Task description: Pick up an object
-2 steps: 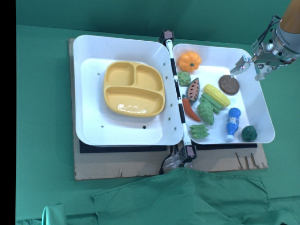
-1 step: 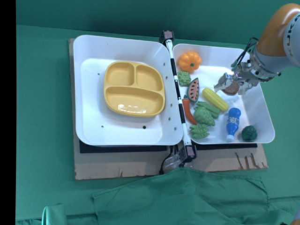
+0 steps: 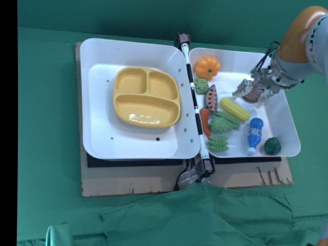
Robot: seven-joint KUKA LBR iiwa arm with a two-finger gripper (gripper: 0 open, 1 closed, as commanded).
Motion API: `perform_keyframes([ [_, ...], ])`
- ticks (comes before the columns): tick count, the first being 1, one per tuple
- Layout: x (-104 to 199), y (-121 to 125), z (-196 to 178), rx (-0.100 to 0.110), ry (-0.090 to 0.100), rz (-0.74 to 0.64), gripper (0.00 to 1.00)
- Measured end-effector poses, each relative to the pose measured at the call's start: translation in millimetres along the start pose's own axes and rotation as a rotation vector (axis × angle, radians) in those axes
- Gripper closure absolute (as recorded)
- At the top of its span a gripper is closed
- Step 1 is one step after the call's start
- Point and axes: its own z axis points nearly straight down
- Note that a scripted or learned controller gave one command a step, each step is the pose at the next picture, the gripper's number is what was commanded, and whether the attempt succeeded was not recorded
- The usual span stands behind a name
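My gripper (image 3: 249, 90) hangs over the back right part of the right bin (image 3: 289, 124), just beyond the yellow corn cob (image 3: 234, 108). A small brownish thing (image 3: 251, 96) sits right at the gripper's tip; whether it is gripped or merely lies beneath is unclear. In the same bin lie an orange pumpkin (image 3: 207, 66), a watermelon slice (image 3: 210, 97), a carrot (image 3: 205, 121), a leafy green vegetable (image 3: 221, 123), pea pods (image 3: 218, 143), a blue bottle (image 3: 253, 135) and a dark green broccoli (image 3: 272, 146).
The left bin (image 3: 97, 132) holds a yellow divided plate (image 3: 147, 96). A black-and-white bar (image 3: 193, 99) runs between the two bins. Bare white floor lies along the right bin's right side. Green cloth (image 3: 205, 214) is bunched at the front.
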Motion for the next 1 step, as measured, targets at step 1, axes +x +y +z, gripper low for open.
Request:
perform_keyframes([
  [1,0.8,-14.2,3.5,-0.005,0.001,0.001,0.0],
])
